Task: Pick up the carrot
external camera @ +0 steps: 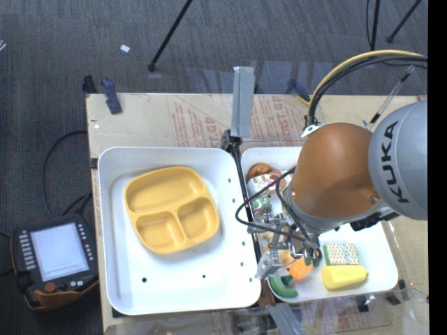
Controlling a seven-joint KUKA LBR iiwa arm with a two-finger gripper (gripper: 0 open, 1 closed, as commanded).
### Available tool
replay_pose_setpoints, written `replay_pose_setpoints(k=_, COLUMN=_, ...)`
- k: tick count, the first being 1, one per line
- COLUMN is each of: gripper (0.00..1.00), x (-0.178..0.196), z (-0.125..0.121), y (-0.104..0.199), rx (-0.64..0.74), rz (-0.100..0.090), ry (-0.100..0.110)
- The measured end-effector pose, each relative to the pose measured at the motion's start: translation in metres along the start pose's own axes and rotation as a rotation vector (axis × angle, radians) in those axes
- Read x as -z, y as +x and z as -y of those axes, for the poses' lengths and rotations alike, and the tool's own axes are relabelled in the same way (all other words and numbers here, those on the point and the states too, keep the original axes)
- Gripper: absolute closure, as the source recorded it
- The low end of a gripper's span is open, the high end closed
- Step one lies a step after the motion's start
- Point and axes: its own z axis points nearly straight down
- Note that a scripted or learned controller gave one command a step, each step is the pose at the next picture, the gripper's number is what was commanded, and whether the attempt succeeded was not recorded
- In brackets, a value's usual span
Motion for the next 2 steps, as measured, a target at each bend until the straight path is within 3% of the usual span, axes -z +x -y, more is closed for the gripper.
replay_pose_setpoints(k=1, gripper=0.00, x=0.000, z=0.048, y=-0.016, rx=-0.050, rz=0.001, ry=0.000)
replay_pose_setpoints(k=2, gripper=0.00, x=-0.069, z=0.122, y=-0.006, rx=0.008, rz=-0.006, ry=0.000)
